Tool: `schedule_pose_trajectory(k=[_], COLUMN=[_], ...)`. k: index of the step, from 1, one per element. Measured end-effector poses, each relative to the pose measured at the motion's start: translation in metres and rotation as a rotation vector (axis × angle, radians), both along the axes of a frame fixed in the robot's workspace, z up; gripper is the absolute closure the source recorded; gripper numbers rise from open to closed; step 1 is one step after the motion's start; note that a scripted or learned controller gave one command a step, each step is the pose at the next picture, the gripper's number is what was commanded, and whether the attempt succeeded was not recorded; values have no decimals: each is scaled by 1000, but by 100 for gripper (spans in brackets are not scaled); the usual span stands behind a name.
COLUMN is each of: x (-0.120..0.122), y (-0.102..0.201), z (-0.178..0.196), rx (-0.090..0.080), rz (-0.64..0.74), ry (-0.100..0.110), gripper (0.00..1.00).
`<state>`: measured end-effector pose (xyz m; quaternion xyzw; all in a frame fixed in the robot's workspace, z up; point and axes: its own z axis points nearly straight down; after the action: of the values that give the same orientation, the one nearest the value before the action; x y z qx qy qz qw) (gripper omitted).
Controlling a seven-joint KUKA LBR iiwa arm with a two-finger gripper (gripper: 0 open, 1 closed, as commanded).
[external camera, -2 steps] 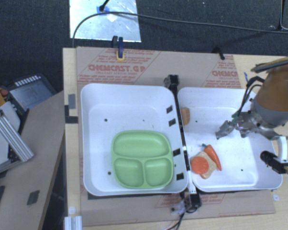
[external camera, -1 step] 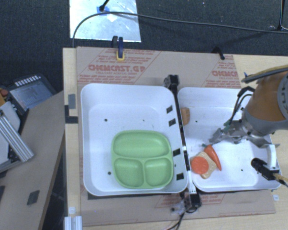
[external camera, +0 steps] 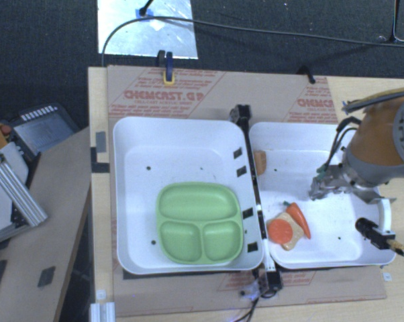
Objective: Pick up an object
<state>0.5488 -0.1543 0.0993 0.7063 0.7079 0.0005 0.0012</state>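
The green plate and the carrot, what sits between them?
In the camera view, the two bins' touching walls with black clips run between the green plate and the carrot; a tomato lies just left of the carrot.

Dark carpeted floor [external camera: 41, 39] all around, with thin black cables [external camera: 282, 35] trailing across it. A shiny metal sheet [external camera: 147, 17] lying flat on the carpet at the top, catching bright glare. Pale wooden bench [external camera: 96, 200] in the middle, covered by a printed cardboard sheet [external camera: 188, 92] held by a yellow clamp [external camera: 168, 69]. At the left, a second tan tabletop [external camera: 51, 227] with an aluminium rail [external camera: 11, 186] and a dark grey device [external camera: 44, 129]
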Motion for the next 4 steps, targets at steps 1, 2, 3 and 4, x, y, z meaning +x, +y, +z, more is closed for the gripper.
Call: schedule_pose_trajectory(k=[1, 2, 3, 4], x=[12, 16, 19, 33], y=[-4, -3, -1, 58], z=[55, 99, 143, 134], rx=[-1, -1, -1, 2], rz=[1, 2, 3, 7], ry=[-5, -4, -4, 0], gripper=[100, 100, 100, 100])
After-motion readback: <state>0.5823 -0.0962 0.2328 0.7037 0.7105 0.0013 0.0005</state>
